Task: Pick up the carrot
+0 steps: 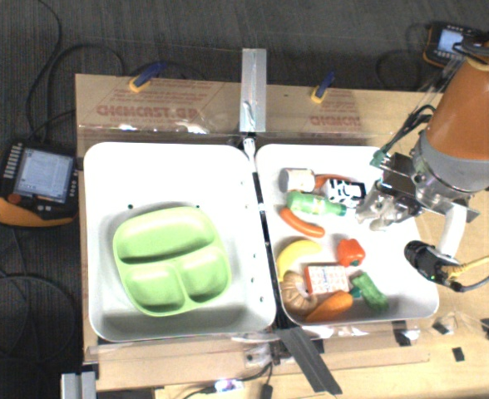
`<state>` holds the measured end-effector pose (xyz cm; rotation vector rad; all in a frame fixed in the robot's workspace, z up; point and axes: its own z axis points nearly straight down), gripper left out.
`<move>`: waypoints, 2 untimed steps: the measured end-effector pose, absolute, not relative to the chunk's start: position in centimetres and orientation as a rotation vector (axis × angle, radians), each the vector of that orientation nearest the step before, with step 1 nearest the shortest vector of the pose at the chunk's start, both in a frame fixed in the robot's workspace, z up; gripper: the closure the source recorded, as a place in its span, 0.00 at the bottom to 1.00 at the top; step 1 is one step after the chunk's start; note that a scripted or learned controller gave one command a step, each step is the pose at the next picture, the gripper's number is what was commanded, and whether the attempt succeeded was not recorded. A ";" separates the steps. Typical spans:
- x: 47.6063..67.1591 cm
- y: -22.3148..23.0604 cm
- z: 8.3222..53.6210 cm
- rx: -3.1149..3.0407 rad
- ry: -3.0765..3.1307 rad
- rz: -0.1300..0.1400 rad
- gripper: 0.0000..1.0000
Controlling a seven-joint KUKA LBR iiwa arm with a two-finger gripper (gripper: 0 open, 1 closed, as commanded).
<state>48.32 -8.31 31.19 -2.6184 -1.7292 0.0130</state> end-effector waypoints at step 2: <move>48.3 -6.9 18.2 -2.286 -2.149 0.004 1.00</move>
